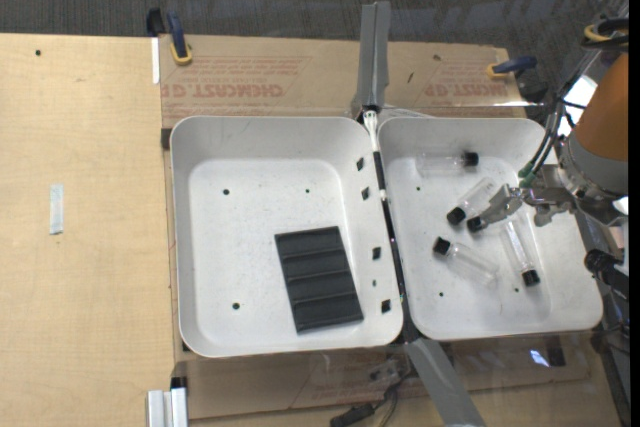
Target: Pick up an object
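Cardboard [300, 385] at the bench's near edge is lying flat and dull under both bins, printed lettering showing on the far strip.

Left bin [200, 215]: shallow white plastic, rounded corners, smooth and slightly glossy floor. It is holding one black ribbed block [318, 278], a rectangular slab with three cross grooves, lying flat in the near half, turned a little off square. Judged stiff, matte, and the heavier of the candidates; wide across, so a grasp would go across its shorter width.

Right bin [430, 310]: same white shell, touching the left bin along a grey divider bar [374, 55]. It is holding several clear vials with black caps:
- far vial [445, 161], near the far wall, cap pointing right;
- middle vial [476, 200], cap toward the lower left;
- near-right vial [520, 255], cap at its near end;
- near-left vial [462, 258], cap at its left end.

Vials judged light, rigid, round, slippery, possibly breakable; likely to roll away from a closing finger. Best hold: mid-barrel, fingers across the axis, or at the matte cap.

Gripper [497, 207] is reaching in from the right, low over the middle vial cluster. Whether the pincer is parted or closed, cannot tell; the dark tip is merging with a black cap. No vial is seen clamped.
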`<state>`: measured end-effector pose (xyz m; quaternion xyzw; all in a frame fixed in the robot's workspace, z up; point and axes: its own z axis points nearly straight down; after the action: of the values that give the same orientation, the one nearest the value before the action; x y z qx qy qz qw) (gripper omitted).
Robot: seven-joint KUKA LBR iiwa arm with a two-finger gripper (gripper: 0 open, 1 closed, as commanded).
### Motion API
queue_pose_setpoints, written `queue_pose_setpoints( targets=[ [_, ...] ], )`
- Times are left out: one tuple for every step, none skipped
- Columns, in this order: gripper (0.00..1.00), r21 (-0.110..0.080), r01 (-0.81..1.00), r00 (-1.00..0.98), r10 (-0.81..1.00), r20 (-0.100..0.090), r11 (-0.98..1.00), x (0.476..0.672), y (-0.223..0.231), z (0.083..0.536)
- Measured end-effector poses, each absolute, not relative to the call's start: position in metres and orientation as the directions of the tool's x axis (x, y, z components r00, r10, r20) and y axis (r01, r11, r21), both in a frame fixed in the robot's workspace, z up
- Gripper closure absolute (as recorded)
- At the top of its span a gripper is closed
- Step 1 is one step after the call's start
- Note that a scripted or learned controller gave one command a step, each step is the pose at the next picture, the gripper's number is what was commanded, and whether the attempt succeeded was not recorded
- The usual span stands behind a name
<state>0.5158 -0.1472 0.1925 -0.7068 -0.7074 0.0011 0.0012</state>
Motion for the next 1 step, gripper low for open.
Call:
queue_pose_setpoints(
  targets=[
    [0.00, -0.001, 0.998, -0.058, 0.998, -0.001, 0.058, 0.5507, -0.1609, 0.1013]
  ],
)
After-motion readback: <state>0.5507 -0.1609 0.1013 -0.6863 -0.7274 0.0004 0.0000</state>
